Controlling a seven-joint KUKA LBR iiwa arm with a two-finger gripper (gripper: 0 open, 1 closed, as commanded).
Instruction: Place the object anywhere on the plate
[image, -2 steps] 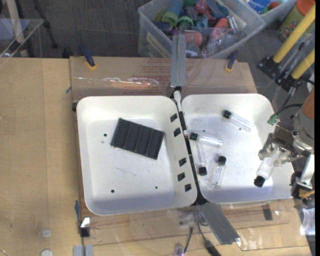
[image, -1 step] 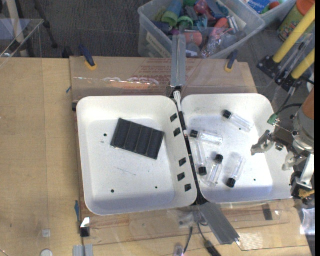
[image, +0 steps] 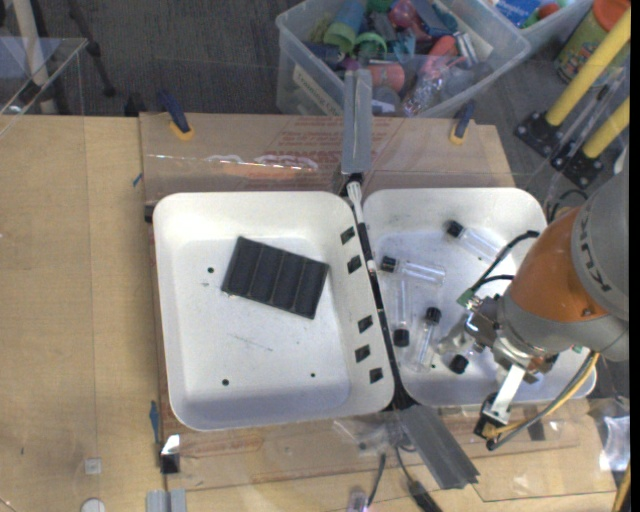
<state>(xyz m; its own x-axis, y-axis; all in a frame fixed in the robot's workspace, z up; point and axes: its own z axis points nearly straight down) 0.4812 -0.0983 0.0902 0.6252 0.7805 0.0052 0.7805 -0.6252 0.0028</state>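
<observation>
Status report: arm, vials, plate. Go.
Arm low over right bin, near front edge. Clear vials scattered loose in that bin. Dark ridged plate in left bin, nothing on it. Divider between bins.

A pale wooden bench (image: 70, 300) fills the left; behind it, a clear plastic tub (image: 400, 50) of colourful toys; dim dark floor beyond.

Grey arm (image: 590, 270) from the right, bent low, orange-banded wrist downward.
</observation>
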